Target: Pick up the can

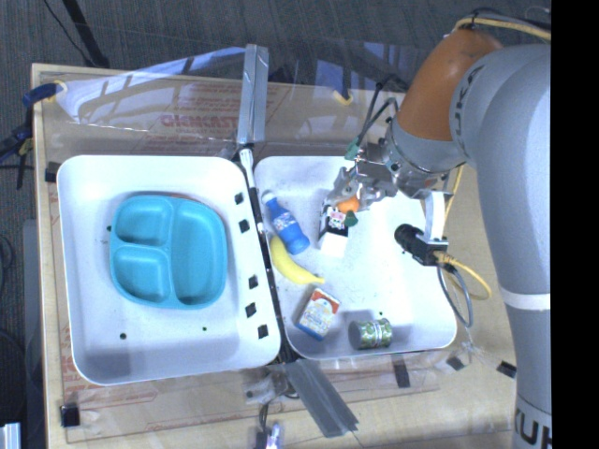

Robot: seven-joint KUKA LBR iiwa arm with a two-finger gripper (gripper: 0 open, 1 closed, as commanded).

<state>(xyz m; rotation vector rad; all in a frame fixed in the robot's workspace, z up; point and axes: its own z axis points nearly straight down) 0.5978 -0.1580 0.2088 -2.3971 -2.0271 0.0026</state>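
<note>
The can (372,333) is small and green, lying on its side near the front edge of the right bin (426,302). My gripper (352,193) hangs over the back middle of that bin, well behind the can and apart from it. Right under the gripper sit a small orange thing (348,206) and a white and black item (334,228). The wrist hides how the gripper meets them.
A blue bottle (284,224) and a banana (292,265) lie along the right bin's left wall. A small carton (317,312) sits just left of the can. The left bin (84,335) holds a blue divided plate (170,249). Cables (459,274) trail by the right wall.
</note>
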